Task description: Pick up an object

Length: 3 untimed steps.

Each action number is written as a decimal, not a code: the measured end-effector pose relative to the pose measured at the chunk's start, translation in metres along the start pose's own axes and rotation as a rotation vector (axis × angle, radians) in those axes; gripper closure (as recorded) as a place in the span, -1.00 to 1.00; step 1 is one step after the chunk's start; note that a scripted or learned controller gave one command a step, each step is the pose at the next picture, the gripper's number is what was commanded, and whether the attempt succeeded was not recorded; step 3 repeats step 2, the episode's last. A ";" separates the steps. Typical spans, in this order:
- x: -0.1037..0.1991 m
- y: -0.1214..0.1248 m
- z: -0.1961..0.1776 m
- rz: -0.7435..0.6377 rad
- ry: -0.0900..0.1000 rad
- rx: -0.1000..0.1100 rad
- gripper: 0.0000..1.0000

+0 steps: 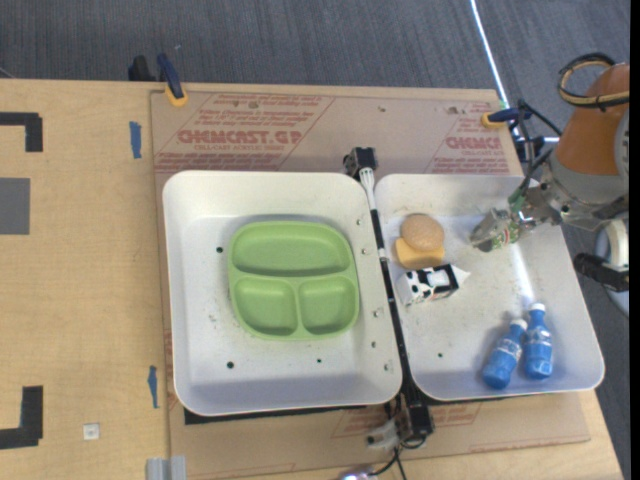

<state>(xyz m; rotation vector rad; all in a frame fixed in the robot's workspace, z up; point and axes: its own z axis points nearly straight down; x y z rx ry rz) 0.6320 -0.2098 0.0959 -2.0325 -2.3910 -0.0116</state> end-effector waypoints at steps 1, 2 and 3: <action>-0.003 0.000 -0.011 0.002 -0.007 -0.002 1.00; 0.057 -0.001 -0.122 0.188 -0.008 0.000 1.00; 0.057 -0.001 -0.122 0.188 -0.008 0.000 1.00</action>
